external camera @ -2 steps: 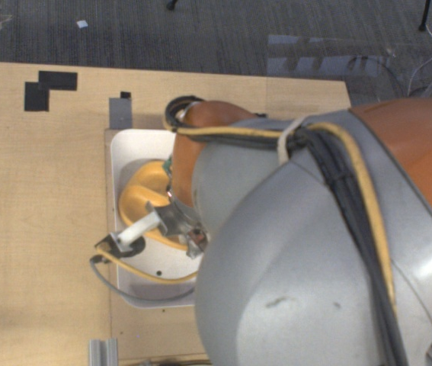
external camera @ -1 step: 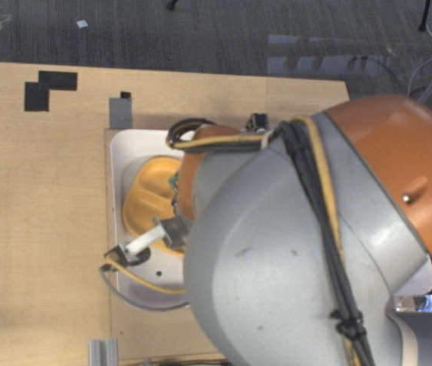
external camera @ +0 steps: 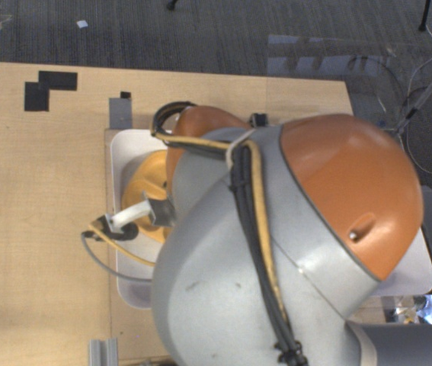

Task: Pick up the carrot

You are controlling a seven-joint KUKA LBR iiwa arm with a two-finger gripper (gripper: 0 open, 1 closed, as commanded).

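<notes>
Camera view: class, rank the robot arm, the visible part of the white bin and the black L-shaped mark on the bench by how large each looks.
1. Robot arm, though it is nearest the camera.
2. White bin, mostly hidden behind the arm.
3. Black L-shaped mark.

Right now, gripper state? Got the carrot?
Gripper: cannot be told. The arm covers most of the left bin, and no carrot can be made out.
</notes>
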